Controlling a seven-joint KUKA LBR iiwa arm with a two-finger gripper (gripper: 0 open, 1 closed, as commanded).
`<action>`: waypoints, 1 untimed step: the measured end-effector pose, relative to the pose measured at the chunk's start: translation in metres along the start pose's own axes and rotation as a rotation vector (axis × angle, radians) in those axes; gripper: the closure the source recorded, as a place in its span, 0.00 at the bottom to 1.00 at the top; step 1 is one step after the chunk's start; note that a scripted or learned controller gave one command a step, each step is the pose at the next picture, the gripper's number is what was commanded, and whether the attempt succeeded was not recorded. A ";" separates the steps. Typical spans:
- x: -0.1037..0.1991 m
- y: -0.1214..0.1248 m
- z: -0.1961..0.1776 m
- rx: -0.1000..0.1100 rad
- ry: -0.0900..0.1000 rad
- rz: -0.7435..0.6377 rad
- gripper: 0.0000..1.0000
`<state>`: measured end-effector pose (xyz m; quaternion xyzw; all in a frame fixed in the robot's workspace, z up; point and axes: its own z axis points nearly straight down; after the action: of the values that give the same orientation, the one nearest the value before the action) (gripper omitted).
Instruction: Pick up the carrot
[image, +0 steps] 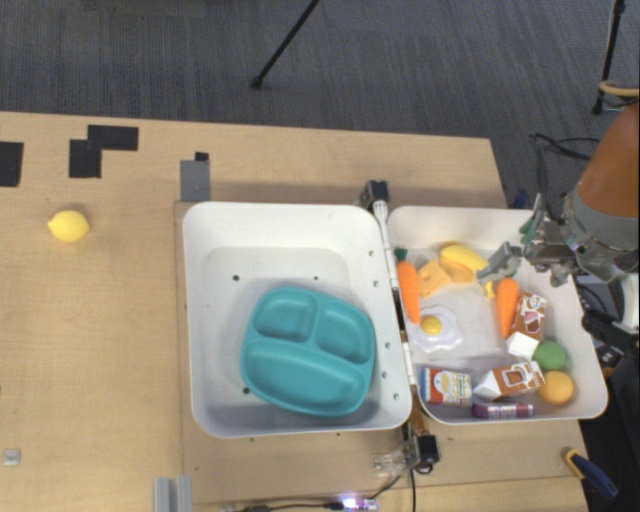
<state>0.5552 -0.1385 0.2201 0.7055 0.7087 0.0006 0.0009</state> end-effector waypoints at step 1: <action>-0.013 0.029 0.115 -0.001 0.000 -0.032 0.00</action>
<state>0.5844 -0.1510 0.1051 0.6940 0.7200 0.0010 0.0015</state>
